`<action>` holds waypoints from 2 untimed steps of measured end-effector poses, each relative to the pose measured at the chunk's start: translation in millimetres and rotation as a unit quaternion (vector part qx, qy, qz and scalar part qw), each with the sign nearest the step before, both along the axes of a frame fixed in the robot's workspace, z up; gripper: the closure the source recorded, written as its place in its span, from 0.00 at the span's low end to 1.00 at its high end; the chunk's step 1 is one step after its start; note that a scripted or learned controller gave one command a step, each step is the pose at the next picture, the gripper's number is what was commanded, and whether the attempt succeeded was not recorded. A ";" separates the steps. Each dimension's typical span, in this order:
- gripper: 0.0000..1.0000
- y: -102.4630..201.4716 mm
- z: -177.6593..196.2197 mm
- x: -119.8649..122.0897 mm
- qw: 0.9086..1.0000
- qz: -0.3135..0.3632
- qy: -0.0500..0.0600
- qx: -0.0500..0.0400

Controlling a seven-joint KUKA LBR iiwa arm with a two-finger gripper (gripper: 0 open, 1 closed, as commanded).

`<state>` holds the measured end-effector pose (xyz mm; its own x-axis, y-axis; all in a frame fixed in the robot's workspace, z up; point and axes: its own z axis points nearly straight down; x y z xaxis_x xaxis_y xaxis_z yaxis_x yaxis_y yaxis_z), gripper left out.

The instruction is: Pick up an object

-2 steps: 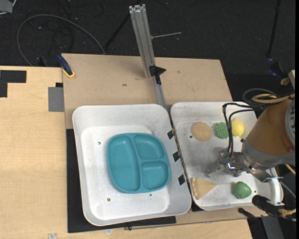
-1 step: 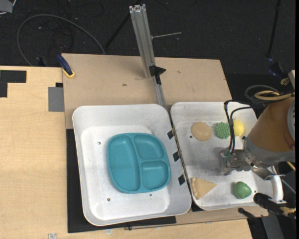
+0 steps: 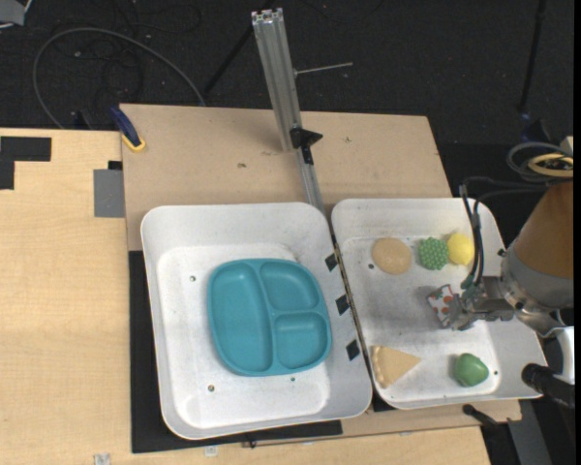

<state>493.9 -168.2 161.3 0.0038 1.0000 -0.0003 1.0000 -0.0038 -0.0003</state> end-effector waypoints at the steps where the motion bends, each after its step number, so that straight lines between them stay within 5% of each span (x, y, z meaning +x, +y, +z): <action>1: 1.00 -0.6 51.8 0.6 1.000 0.002 -0.001 0.000; 2: 1.00 47.7 44.1 9.1 1.000 0.004 0.001 0.001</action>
<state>503.0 -120.5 205.3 -0.0035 1.0000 0.0020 1.0000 0.0035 -0.0025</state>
